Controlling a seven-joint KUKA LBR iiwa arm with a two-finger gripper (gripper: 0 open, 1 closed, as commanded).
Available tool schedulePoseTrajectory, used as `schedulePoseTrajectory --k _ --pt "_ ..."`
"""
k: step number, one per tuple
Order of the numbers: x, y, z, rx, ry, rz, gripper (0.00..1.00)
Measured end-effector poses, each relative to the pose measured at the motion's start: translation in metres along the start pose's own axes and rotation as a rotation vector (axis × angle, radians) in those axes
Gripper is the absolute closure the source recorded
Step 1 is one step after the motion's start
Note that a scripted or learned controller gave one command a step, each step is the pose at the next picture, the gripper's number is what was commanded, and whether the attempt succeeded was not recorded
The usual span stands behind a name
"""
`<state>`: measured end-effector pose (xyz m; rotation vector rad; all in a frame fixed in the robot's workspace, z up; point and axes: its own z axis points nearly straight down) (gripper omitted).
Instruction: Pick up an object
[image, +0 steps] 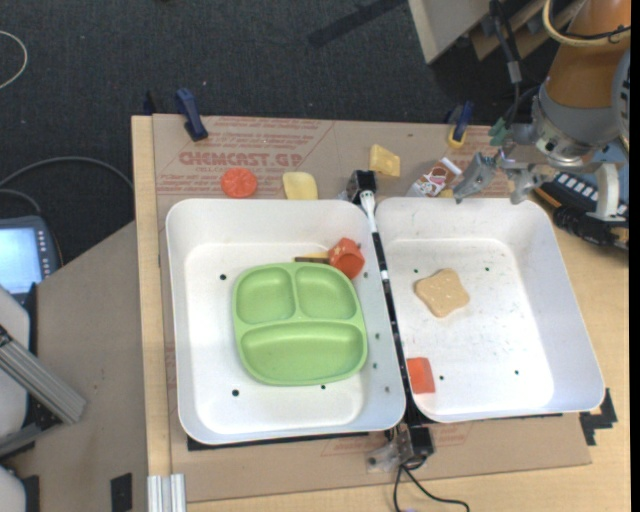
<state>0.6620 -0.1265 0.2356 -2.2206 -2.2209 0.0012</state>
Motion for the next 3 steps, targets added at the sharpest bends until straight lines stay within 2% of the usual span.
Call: schedulePoseTrajectory --k 1,2,3 --pt "-0.015 -0.064 0.121 0.015 0.003 0.004 0.00" --pt "0.033 -0.078 0.153 0.004 0.003 -0.003 0.00" --pt "0.030 -0.076 0.140 -0.004 -0.001 0.001 1.00"
